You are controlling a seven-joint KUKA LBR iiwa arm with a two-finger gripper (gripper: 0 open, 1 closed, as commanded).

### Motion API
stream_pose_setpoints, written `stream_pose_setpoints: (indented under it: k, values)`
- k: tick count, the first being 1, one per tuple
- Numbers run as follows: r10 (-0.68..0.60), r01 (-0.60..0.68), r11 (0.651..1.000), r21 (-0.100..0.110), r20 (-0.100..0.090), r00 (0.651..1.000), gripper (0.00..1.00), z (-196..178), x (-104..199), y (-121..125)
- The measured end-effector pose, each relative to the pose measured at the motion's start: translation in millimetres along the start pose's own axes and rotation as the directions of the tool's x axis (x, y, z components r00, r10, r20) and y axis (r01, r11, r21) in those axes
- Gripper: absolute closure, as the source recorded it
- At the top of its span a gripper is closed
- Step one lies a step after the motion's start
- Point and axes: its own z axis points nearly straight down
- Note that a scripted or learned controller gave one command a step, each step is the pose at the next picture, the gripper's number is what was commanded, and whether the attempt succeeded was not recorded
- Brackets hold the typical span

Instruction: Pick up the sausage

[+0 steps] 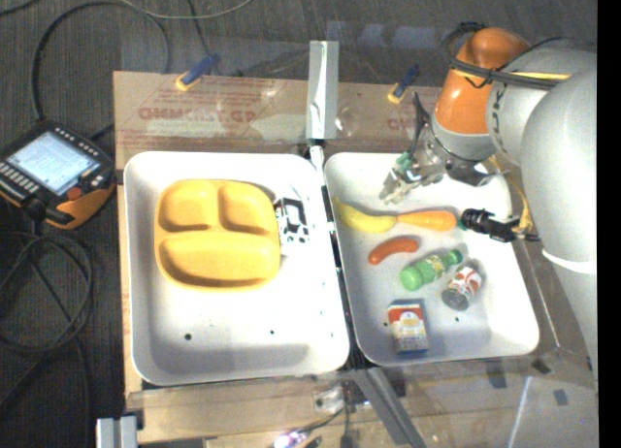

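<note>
Camera view shows the short red-orange sausage (393, 249) lying aslant in the right white bin (505, 335), below the orange carrot (425, 220); the pincer (402, 181), fingers spread and empty, hovers above the carrot.

Two white bins (146, 339) are seen on a brown bench (233, 112) marked with faded red lettering. A yellow compartment tray (218, 233) lies in the left bin. In the right bin, a red-orange sausage (393, 250), a yellow banana (361, 217), an orange carrot (427, 221), a green bottle (430, 270), a red-and-white can (463, 286) and a red, white and blue carton (409, 328) are shown. The arm (543, 126) is coloured grey with an orange band.
</note>
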Motion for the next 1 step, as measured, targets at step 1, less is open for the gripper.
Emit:
stream_pose_setpoints:
  k: [1]
  values:
    - [-0.104, 0.104, 0.995, -0.009, 0.006, 0.995, 1.0, 9.4, 2.0, 4.2]
